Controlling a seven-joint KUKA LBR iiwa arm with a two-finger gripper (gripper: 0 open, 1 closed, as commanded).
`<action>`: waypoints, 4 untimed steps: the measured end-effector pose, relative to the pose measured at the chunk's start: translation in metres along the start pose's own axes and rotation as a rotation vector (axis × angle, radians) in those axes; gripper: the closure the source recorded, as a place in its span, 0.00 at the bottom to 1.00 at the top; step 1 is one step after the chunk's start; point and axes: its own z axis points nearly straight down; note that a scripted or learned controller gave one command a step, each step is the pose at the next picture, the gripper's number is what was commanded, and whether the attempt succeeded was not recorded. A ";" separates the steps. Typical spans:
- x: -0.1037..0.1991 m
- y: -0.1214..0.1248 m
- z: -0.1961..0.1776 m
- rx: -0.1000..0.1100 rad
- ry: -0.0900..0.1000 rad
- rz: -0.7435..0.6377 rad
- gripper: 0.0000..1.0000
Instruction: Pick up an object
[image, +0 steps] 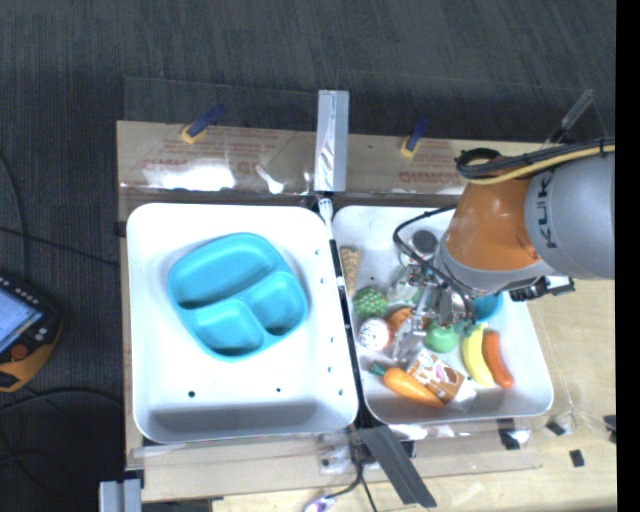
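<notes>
Camera view: bench (140, 140) carries 2 white bins side by side. Left bin (150, 330) holds 1 blue tray (238, 292) with 3 compartments, near the bin's middle.

Right bin (530, 385) holds a cluster of toy food. Carrot (409, 384) lies near the front edge, tilted, left of centre. Small printed packet (443, 377) sits just beside the carrot, touching or overlapping it. Banana (473, 356) and sausage (496, 358) lie side by side toward the front right corner. Green leafy item (370, 300) sits near the left wall; a cone (349, 265) lies along that wall toward the back. Round white-and-red item (372, 334) is just in front of the green one. Green ball (440, 337) lies near the bin's middle.

Arm (545, 220) reaches in from the right over the right bin's back right part. Gripper (432, 312) is low over the bin's middle, among the items, just above the green ball. Open or closed: cannot tell, clutter hides it. No object visibly held.
</notes>
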 end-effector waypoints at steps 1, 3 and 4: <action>-0.002 0.000 -0.011 0.004 -0.004 -0.001 1.00; -0.013 0.035 -0.120 0.002 0.016 0.043 1.00; -0.043 -0.020 -0.120 0.003 0.015 0.030 1.00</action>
